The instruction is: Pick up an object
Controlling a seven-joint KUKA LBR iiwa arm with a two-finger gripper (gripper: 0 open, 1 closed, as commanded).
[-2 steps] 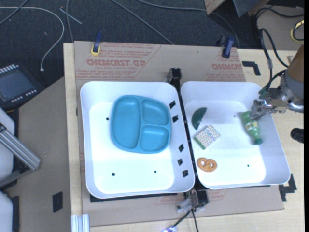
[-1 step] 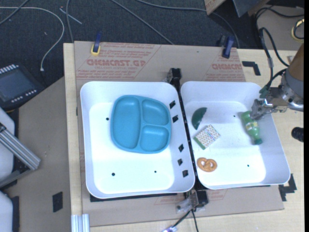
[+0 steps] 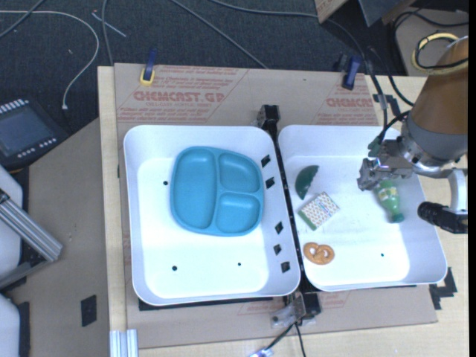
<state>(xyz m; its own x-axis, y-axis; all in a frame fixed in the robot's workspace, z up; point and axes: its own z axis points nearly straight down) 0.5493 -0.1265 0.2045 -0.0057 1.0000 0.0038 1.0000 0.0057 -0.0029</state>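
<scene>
My metal two-finger gripper (image 3: 374,175) hangs just beside the small green plastic bottle (image 3: 389,202); its grasp I cannot tell. Nothing lifted yet.

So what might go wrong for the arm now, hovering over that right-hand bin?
The end effector sits at one end of the green bottle, not over its middle, so a grab may slip off or knock it away.

The bottle lies near the right bin's side, so a push could jam it there.

The checkered packet, green piece and pretzel lie apart, unlikely to interfere.
</scene>
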